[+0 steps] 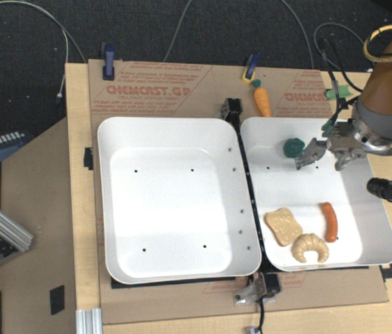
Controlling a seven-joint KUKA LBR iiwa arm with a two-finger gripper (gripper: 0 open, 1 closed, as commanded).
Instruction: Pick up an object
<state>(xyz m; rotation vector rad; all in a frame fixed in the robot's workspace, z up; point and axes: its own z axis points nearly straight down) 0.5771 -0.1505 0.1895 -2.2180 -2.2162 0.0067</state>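
Progress is judged early: nothing is seen between the fingers, so no object has been picked up yet. Gripper is seen over the far part of the right bin, its two fingers spread apart and released, with bare bin floor showing between them. Green object, small and rounded, lies just beside the left-hand finger as viewed, near but apparently not touched; whether contact is made cannot be told for certain. It is judged the likeliest target.

Three other candidates are noted in the near part of the same bin: a toast slice, a croissant touching or just beside it, and a red sausage close to both. A toy carrot is noted outside the bins, on the board beyond them. Left bin is noted beside the right one.

Remaining work, as judged: fingers to be brought around one item, closed, and lifted.

Writing: red print is seen on the cardboard sheet, repeated at the far right; it appears to read "CHEMCAST GP", though the smaller lines cannot be read.
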